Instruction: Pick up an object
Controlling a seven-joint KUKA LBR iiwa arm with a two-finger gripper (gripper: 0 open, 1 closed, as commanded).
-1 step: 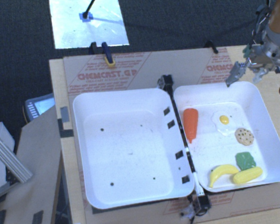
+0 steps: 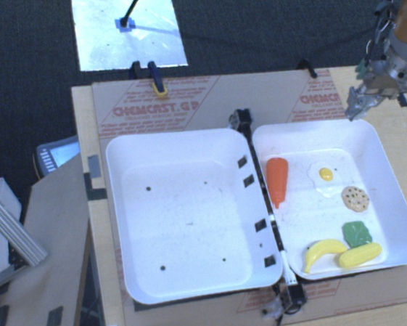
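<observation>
Hand: hovers above the right bin's 1 o'clock corner, carrying nothing; finger spacing cannot be told.
Targets: carrot, egg, cookie and banana lie loose, spaced for single grasps.
Left bin: likely drop zone.

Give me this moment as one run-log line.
tool: above right bin's far right corner, nothing seen in it | right bin: carrot, fried egg, cookie, banana, green piece, yellow piece | pick: not yet done

Carrot-shaped toy leftmost in right-hand shallow bin; fried-egg toy and round cookie rightward; curved banana toy nearest front.
</observation>
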